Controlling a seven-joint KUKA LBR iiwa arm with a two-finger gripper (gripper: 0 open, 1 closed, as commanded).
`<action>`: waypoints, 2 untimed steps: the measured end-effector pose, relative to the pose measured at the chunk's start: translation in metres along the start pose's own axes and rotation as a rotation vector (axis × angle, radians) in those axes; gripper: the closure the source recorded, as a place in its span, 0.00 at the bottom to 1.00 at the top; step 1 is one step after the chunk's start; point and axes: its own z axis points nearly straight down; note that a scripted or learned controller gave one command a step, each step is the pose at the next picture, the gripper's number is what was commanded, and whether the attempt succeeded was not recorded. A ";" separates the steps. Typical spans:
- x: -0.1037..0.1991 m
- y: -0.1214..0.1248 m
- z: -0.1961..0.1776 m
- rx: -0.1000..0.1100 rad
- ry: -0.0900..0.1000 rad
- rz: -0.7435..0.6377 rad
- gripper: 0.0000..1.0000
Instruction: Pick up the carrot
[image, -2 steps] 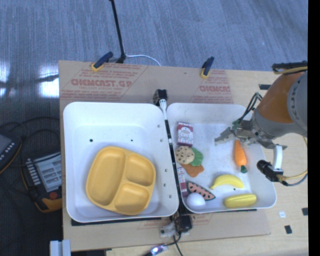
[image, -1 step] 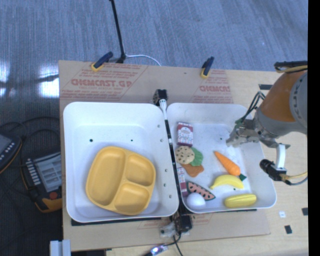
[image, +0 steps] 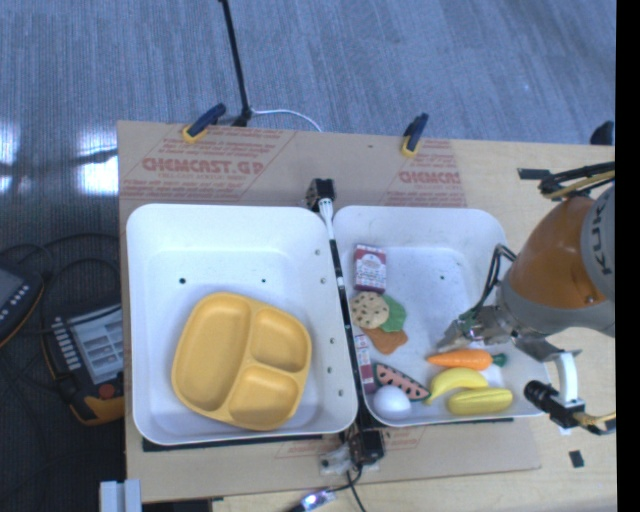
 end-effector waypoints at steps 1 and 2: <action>0.042 -0.001 -0.001 -0.001 -0.006 -0.092 1.00; 0.076 -0.006 -0.043 0.026 0.010 0.150 1.00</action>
